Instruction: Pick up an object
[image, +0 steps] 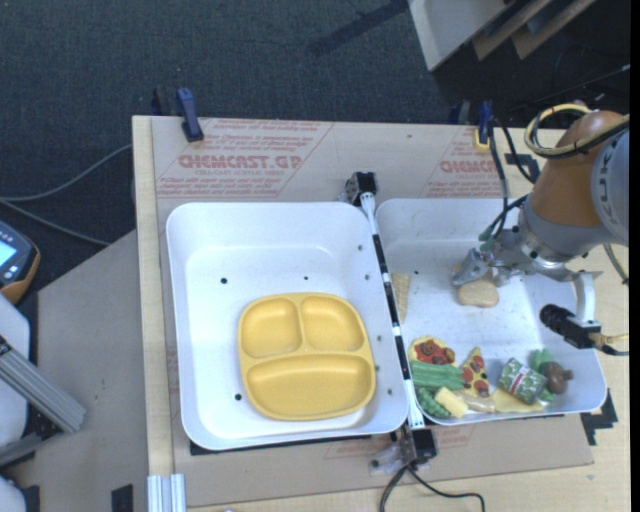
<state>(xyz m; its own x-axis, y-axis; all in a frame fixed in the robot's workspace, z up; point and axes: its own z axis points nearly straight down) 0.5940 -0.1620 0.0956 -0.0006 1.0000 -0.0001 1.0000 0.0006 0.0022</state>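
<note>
- Reaching in from the right, the arm (575, 190) lowers its gripper (484, 272) into the right bin (430, 225), directly over a tan lump (478, 294) that looks like a small potato or bread roll.
- Gripper fingers sit just above the lump and appear to straddle its top; whether they are spread or pinched on it cannot be told from this angle.
- Lump rests on the bin floor, near the middle of the bin, so nothing is lifted: by the look of it the pick is at the grasp stage, with closing and raising left to do.
- Right bin also holds a heap of toy food along its near edge: a pizza slice (432, 352), green beans (436, 375), a yellow piece (450, 403), a second slice (474, 372), a green can (520, 378) and a dark brown piece (556, 377).
- Heap lies well apart from the gripper.
- Left bin (200, 250) carries a yellow divided plate (303, 355) near its front, three compartments, nothing in them.
- Both bins sit side by side on a brown board (250, 160).
</note>
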